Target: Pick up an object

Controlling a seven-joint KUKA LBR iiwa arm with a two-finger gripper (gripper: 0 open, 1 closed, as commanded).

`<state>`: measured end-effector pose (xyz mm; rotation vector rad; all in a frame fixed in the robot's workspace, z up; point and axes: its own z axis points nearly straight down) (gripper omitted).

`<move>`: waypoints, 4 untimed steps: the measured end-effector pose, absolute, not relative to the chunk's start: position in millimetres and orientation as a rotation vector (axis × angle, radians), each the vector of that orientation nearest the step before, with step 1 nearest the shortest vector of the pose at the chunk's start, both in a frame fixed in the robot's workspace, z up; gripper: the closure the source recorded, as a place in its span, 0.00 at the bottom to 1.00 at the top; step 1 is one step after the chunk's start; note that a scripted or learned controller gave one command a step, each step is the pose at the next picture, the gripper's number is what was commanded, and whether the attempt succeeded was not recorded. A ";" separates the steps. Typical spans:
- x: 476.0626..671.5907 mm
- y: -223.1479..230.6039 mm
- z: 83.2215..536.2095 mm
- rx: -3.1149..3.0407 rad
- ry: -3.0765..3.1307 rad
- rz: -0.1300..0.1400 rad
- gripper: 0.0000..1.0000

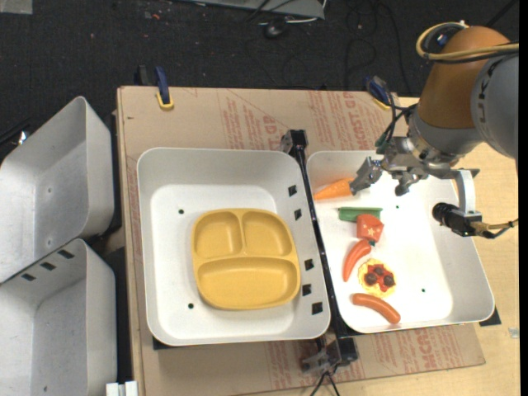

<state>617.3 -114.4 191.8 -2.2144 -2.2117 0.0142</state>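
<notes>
Camera view: you see the gripper (382,177) above the far part of the right bin (462,291), jaws apart and holding nothing.

Nearest to you in the right bin lies a sausage (376,307), then a small pizza (378,277) just behind it, then a red pepper (355,257) and a red piece (370,228) touching it. Farther is a green piece (359,214), and farthest a carrot (333,190), near the bin's left wall. One finger (363,176) stands just beside the carrot's right end; you cannot tell if it touches. In the left bin (165,180) a yellow tray (245,258) with three compartments lies flat.
</notes>
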 end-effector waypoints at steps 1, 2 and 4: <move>620.2 -114.2 200.9 -2.220 -2.222 0.000 0.00; 626.6 -109.9 154.6 -2.215 -2.224 0.004 0.00; 616.5 -109.3 94.9 -2.224 -2.222 -0.002 0.00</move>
